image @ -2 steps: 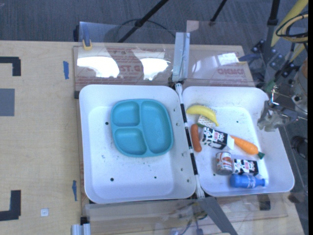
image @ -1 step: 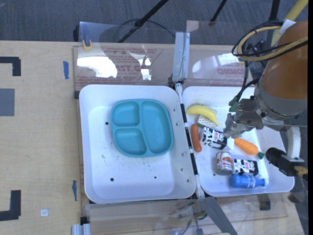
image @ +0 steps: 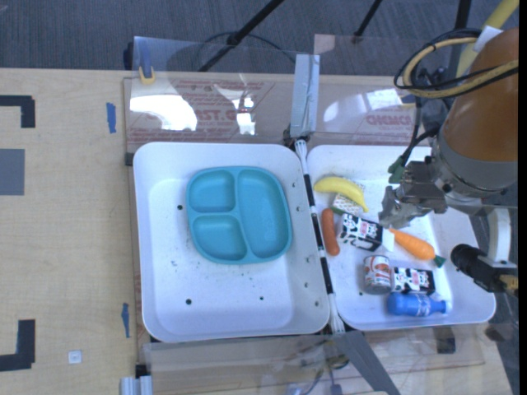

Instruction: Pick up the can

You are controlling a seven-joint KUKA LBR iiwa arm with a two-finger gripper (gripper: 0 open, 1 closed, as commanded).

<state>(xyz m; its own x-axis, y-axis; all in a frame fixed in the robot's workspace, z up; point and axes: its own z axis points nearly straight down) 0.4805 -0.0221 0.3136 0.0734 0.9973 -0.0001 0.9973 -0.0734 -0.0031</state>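
Observation:
The can is small, with a red and white label, and lies on its side near the front of the right bin. My gripper hangs above the bin's middle, over the black-and-white carton, up and to the right of the can and apart from it. A second black-and-white carton touches the can's right side.
A banana, a red sausage, an orange carrot and a blue bottle crowd the right bin. The left bin holds a blue divided plate. Clear plastic walls stand behind both bins.

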